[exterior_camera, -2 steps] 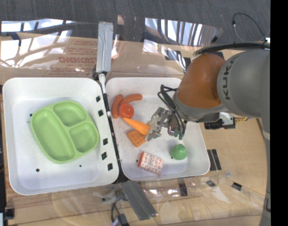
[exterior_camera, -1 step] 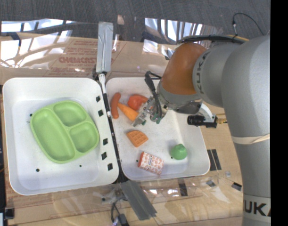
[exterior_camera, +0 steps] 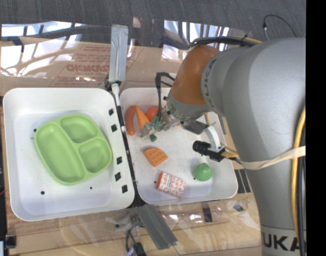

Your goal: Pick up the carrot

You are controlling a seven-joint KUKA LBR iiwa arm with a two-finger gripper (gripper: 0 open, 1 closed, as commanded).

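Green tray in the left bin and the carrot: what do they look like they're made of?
Green tray: looks like molded plastic, matte to satin, uniform lime color, rounded compartment walls with soft highlights.
Carrot: probably a plastic or rubber toy, smooth, evenly orange surface without natural texture; too small to tell for sure.

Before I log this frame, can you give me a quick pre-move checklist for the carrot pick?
1. Carrot lies in the right bin: ok.
2. Hand is low beside the carrot: ok.
3. Carrot between the hand's fingers: cannot tell.
4. Neighbours crowd the carrot: an orange piece and a red piece touch or nearly touch it: not ok.
5. Green tray sits in the left bin, away from the pick: ok.
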